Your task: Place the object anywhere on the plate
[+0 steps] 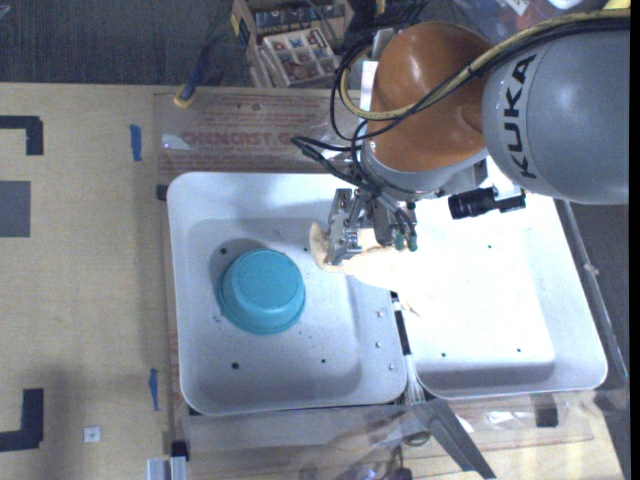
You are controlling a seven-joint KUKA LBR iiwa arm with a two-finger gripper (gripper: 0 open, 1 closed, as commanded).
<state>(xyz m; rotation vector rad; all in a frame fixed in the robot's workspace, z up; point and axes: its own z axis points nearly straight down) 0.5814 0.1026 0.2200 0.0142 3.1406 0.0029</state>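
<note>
1. The grey arm's two-finger metal gripper (360, 236) hangs over the upper right part of the left shallow white plastic bin (200, 368), near the divide between the bins
2. A small pale tan object (322, 246) sits at the fingertips, partly hidden; whether the fingers are clamped on it or merely beside it I cannot tell
3. The round turquoise upturned dish (262, 290), apparently the plate, lies in the same bin, apart from the object on its left
4. Judged from this, placement is not yet done: the object has yet to reach the dish
</note>
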